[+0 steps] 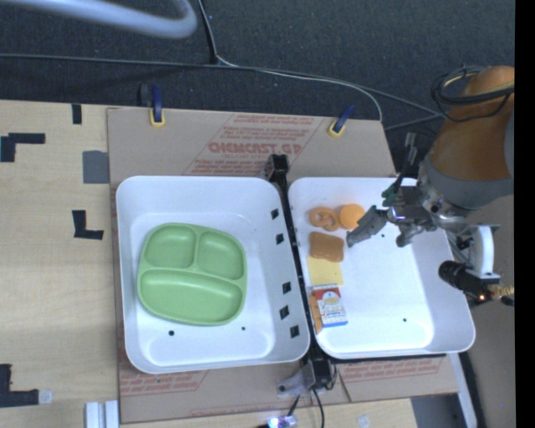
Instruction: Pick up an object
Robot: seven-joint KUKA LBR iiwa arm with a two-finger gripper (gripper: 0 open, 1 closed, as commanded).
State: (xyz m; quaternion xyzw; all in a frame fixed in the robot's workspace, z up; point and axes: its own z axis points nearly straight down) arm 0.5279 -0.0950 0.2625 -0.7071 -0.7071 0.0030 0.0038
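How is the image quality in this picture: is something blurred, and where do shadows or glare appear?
Camera view: light is even and soft; a pale tube along the top edge is blurred, out of focus; the label on the small packet is too soft to read; the pincer casts faint shadow on the right bin; the green divided plate shows mild sheen, without harsh glare.

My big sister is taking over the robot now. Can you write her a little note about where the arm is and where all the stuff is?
Gripper: over the right bin, fingers spread open, nothing between them.
Things: all lined up along the right bin's left side. At the top, a brown pretzel-like piece and an orange ball; below them a brown square, a yellow square and a small printed box.
Left bin: holds a green divided plate.
Done: nothing picked up so far.
Left: close on one object and lift it. The orange ball lies nearest the fingertips.
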